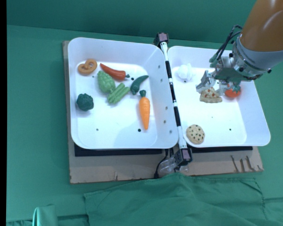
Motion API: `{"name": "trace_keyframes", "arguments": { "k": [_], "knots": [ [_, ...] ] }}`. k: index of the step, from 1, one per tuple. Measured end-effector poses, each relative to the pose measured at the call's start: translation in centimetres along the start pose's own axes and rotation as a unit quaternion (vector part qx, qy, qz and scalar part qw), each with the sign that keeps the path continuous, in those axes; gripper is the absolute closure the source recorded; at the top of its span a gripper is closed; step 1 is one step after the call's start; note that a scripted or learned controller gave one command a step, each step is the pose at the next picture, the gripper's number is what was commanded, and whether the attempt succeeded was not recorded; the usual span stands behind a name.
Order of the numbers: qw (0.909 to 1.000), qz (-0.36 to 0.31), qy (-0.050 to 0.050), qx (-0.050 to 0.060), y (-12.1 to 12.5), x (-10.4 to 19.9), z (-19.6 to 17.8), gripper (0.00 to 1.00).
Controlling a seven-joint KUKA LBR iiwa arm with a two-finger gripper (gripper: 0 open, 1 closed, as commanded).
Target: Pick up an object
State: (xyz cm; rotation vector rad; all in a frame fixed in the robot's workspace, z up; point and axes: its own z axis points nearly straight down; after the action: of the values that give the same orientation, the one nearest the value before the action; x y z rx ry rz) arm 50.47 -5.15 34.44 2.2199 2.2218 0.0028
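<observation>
Hovering low in the right bin (pixel 254 126), gripper (pixel 216 84) spread, pinching nothing, just above the pizza slice (pixel 210 96); needing centring over the slice, clearing the tomato (pixel 232 92), before descending and closing.

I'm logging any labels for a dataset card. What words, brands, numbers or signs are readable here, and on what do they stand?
None: no readable text anywhere in the camera view.
The two white bins, the toy foods such as the carrot and cookie, the cardboard and the green cloth bear no writing.
The gripper and arm show no legible marking; any there is too small to tell.
</observation>
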Motion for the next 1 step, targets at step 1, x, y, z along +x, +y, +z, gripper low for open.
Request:
{"name": "trace_keyframes", "arguments": {
  "k": [1],
  "knots": [
    [1.0, -0.001, 0.0, 0.0, 0.0, 4.77, 2.17, 1.0]
  ]
}}
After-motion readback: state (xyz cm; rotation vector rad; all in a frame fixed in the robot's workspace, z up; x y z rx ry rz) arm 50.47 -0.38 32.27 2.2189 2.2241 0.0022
